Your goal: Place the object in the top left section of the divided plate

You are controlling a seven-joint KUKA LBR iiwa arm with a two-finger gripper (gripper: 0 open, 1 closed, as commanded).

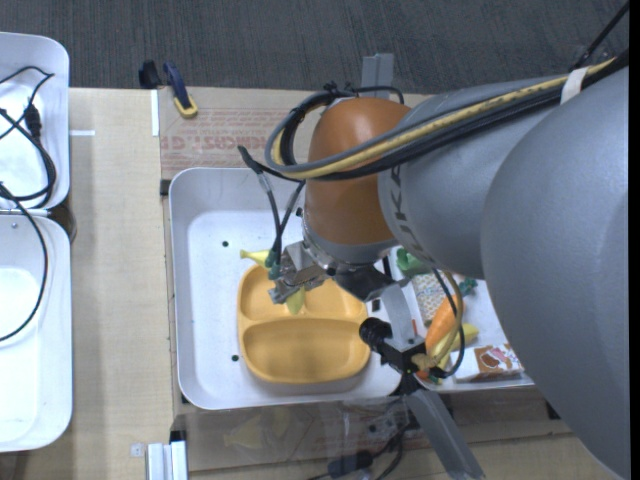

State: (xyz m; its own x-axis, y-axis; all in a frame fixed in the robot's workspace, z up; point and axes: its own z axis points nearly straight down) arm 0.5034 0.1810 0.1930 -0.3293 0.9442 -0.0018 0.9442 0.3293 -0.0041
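I see the arm (480,198) covering the bin's (200,268) three o'clock side. One yellow divided plate (300,353), the gripper (290,286) over its twelve o'clock section, pinching a yellow-green object (262,258). One carrot (440,328) at three o'clock.

This is a robotics lab or test cell, not a home. A pale wooden bench top (120,268) stands on dark grey carpet-like flooring (300,18) and bears 2 shallow white plastic bins (200,268), set side by side for sorting trials. A big grey industrial robot arm (540,218) with an orange band (350,168) carries bundled black and yellow cables (450,118). More loose black cables (25,158) trail over white equipment at the left. A blue-and-yellow clamp (177,88) grips the bench's far edge.
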